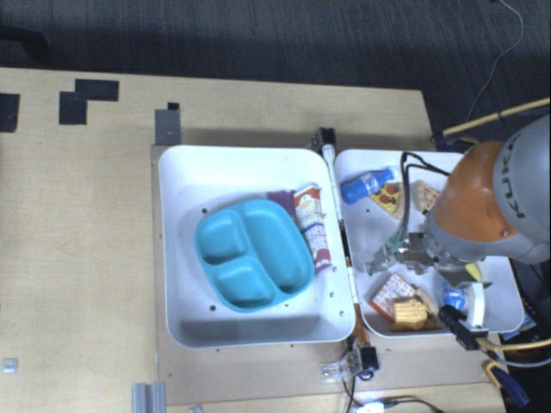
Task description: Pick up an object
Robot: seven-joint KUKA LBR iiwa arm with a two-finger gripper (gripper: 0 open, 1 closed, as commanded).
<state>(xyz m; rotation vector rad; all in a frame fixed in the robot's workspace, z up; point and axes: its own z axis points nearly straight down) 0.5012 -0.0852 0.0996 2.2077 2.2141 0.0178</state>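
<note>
My gripper (389,256) hangs low in the middle of the right bin (362,222), under the grey arm with its orange band (469,200). It is just above a red and white snack box (394,288), with a brown and yellow item (411,314) beside that box. A blue bottle (365,186) lies at the bin's far left, next to a red and yellow packet (389,198). I see nothing clearly held. The arm hides much of the bin's right half.
The left bin (185,317) holds a blue divided tray (254,255), a red and white packet (312,228) along its right wall and a purple item (281,200). A blue and white object (456,299) lies near the right bin's front corner. Cables run at the bench's front right.
</note>
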